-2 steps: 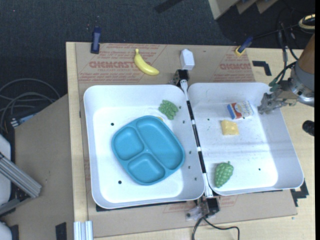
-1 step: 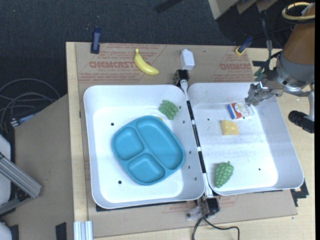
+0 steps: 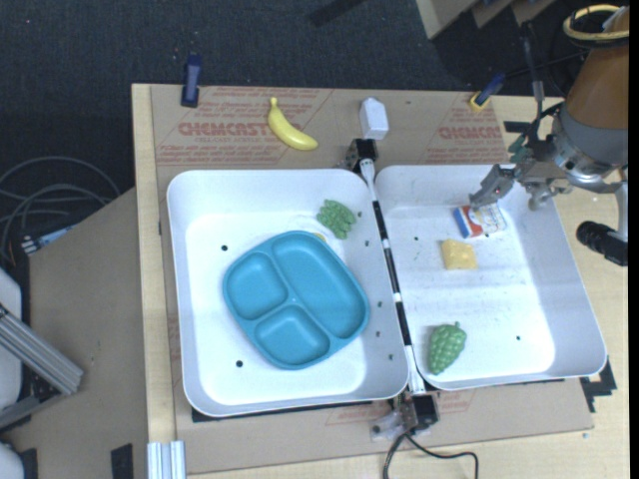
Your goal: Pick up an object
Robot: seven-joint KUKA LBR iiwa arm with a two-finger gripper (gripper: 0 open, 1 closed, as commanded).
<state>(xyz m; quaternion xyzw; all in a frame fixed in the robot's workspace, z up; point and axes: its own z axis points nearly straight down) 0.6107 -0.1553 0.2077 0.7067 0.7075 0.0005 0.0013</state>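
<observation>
One red-white-blue packet (image 3: 469, 222) lies under your gripper (image 3: 488, 200) | arm reaches from right | grip state: cannot tell.

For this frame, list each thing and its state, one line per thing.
Gripper: low in the right bin, over the small red, white and blue item.
Yellow chunk: lying loose, right bin.
Green grapes: loose, right bin.
Blue tray: flat, left bin.
Banana: on the bench.

Red-white-blue packet (image 3: 469, 222) in right bin (image 3: 559, 297)
</observation>
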